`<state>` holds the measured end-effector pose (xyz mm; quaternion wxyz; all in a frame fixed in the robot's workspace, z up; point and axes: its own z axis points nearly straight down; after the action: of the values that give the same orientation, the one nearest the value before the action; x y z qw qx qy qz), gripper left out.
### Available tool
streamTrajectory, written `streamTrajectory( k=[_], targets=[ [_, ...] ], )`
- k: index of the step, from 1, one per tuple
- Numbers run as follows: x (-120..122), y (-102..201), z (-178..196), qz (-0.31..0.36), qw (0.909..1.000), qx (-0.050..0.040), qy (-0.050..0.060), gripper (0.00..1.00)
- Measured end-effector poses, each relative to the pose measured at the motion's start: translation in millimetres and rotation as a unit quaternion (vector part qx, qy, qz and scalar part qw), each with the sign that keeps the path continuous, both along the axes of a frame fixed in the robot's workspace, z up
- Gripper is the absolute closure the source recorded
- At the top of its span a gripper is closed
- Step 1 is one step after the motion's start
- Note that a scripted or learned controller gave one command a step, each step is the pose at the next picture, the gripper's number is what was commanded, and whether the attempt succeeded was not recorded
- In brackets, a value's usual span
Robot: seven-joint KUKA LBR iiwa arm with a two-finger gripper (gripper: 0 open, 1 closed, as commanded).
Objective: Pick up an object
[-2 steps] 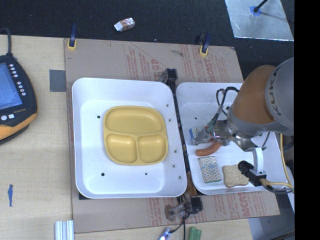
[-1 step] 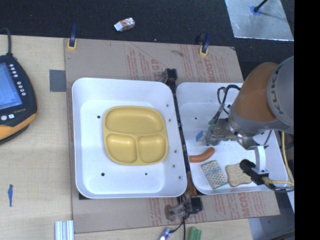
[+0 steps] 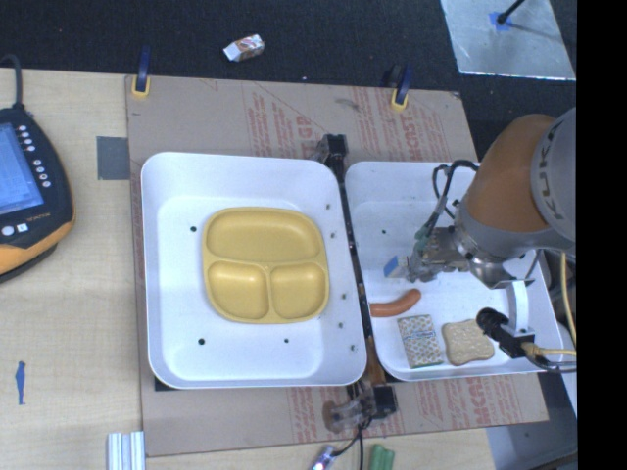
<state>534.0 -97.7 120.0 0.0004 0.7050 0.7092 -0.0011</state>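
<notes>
Two white bins sit together: the left bin (image 3: pixel 167 262) holds a yellow divided plate (image 3: pixel 265 263); the right bin (image 3: pixel 392 194) holds a sausage (image 3: pixel 395 305), a cracker packet (image 3: pixel 420 341) and toast (image 3: pixel 467 342), under the gripper (image 3: pixel 423 259).

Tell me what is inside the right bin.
The right bin holds a sausage, a patterned packet and a bread slice. The arm covers the bin's right part, so anything beneath it is hidden.

A pale wooden worktop (image 3: pixel 78 341) carries a brown cardboard sheet (image 3: pixel 245 116), held at its far edge by two clamps (image 3: pixel 142 81). Two shallow white bins sit on the cardboard: the left bin (image 3: pixel 167 351) and, touching it on the right, the right bin (image 3: pixel 377 189). Left of the cardboard lies an orange-edged handheld pendant (image 3: pixel 24 194).
</notes>
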Motion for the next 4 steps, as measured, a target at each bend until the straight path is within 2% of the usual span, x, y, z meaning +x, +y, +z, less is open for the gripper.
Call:
streamTrajectory(
  k=[1, 2, 3, 4],
  targets=[
    [-51, 60, 72, 0.002, 1.0, 0.001, 0.0, 1.0],
    [-38, 6, 72, -0.002, 1.0, 0.0009, 0.0, 1.0],
    [-37, 7, 72, -0.002, 1.0, 0.0009, 0.0, 0.0],
    [45, -49, -24, -0.002, 1.0, 0.0014, 0.002, 0.0]
  ],
)
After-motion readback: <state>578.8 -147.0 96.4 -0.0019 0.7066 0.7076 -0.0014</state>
